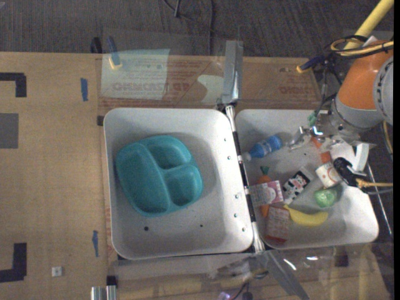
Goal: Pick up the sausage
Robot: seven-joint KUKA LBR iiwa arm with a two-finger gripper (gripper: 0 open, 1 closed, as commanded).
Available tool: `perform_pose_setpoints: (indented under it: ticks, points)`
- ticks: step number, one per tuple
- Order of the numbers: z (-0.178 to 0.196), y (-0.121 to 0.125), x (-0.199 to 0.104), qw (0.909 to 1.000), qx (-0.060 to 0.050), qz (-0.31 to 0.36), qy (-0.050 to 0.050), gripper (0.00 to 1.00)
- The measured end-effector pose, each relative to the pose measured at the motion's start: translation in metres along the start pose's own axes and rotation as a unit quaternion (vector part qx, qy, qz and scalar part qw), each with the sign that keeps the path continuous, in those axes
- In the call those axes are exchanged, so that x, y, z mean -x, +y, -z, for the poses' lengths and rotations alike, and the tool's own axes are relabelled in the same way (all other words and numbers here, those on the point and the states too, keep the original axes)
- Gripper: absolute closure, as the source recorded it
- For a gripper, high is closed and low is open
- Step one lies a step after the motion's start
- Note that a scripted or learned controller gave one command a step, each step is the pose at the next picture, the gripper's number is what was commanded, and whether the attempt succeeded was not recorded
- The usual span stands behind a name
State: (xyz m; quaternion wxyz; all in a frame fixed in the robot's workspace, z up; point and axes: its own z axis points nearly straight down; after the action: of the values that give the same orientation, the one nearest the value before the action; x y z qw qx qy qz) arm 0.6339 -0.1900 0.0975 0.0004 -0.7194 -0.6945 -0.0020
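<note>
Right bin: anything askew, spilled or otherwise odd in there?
Nothing spilled. The right bin holds a loose jumble: bottle on its side, banana, green item. The teal tray sits askew in the left bin.

A pale wooden worktop (pixel 50 167) carries black corner marks (pixel 15 83) and strips of blue tape (pixel 84 89). Behind it lies dark grey carpeted floor (pixel 75 14).

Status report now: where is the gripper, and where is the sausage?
Gripper low over right bin, far side. Sausage not identifiable among clutter. Blue bottle, banana nearby.
</note>
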Motion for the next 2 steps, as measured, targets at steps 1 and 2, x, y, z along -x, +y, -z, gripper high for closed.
perform_pose_setpoints:
  ticks: [1,2]
  points:
    - [0.0038,-0.0101,0.0031,0.9974,-0.003,0.072,-0.001,0.00]
    - [0.0119,-0.0090,0.0032,0.9974,-0.003,0.072,-0.001,1.00]
